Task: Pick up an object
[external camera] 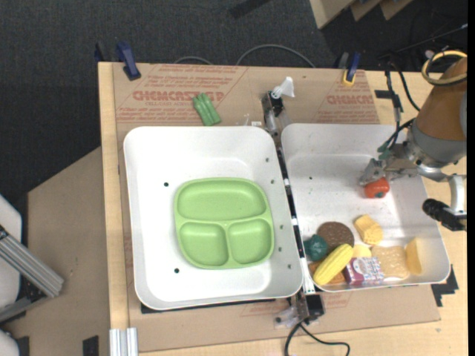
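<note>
You had even, bright overhead light; the two shallow white plastic bins (148, 154) glared slightly, shadows stayed soft, and focus was fairly sharp.

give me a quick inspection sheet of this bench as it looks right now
surface: cardboard-topped bench bearing left bin and right bin, side by side.
job's things: orange-red toy in the right bin, just under the gripper; near that bin's front edge a brown round piece, corn cob, dark green piece, yellow pieces and a packet, crowded together.
clutter: green divided tray in the left bin; green item on the cardboard behind it.
grippers: low over the orange-red toy; grasp not confirmed.
cables: thin cables behind the bins; one at the front edge.
surroundings: dark carpet; blue clamps at the back corners.
</note>
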